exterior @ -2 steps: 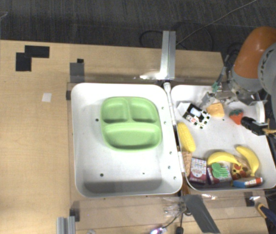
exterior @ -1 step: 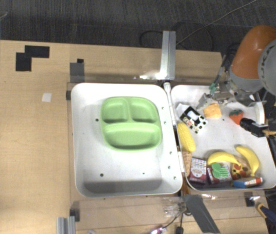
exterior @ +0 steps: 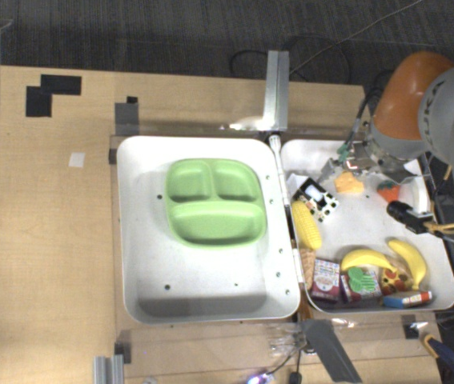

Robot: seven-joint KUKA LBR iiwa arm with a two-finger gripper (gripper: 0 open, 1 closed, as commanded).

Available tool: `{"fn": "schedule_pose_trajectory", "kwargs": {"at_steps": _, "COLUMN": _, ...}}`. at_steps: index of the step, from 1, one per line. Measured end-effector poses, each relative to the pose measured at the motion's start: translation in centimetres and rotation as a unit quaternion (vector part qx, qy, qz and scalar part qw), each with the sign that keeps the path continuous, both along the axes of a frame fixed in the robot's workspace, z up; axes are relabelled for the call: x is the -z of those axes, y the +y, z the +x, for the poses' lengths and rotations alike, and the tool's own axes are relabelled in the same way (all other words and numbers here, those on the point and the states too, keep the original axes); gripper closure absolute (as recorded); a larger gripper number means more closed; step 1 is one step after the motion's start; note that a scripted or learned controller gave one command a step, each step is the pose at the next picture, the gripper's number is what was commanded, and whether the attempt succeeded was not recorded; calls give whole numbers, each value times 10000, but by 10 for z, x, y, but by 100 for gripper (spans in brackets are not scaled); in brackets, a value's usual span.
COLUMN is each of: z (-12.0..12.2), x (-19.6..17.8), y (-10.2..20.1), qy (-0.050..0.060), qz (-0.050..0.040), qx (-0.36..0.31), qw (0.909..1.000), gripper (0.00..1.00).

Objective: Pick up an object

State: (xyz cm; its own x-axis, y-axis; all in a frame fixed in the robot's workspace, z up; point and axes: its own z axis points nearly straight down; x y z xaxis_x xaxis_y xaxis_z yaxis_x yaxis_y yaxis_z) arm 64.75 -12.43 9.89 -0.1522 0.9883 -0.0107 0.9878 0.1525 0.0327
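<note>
Item nearest the gripper: orange lump (exterior: 349,185), small and rounded, on the floor of the right bin (exterior: 359,224), close to the back wall and left of centre. The gripper (exterior: 353,165) hangs over it from the back right, its metal tip just behind and above the lump from where I stand. I cannot tell whether the two touch, nor whether the gripper is open or closed, since the wrist covers that part.

Same bin, working outward:
- small red-orange piece (exterior: 388,190), just right of the lump, apart from it
- black-and-white patterned block (exterior: 320,199), left and forward of the lump, tilted
- corn cob (exterior: 307,224), yellow, lying lengthwise along the bin's left wall, touching the block's near corner
- curved banana (exterior: 367,258), mid-front
- second banana (exterior: 411,261), to its right, near the right wall
- purple-and-white carton (exterior: 327,278), front left corner
- green-labelled packet (exterior: 363,280), beside the carton, under the curved banana
- red-and-white marker (exterior: 409,299), lying along the front wall

Left bin (exterior: 154,282): green divided plate (exterior: 214,201) with three compartments, flat, set toward the back.

Arm (exterior: 407,94): grey with an orange band, entering over the right bin's back right corner
</note>
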Motion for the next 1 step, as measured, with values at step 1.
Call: {"fn": "schedule_pose_trajectory", "kwargs": {"at_steps": 1, "z": 1, "x": -8, "y": 1, "qy": 8, "qz": 13, "qx": 1, "qw": 10000, "gripper": 100}}
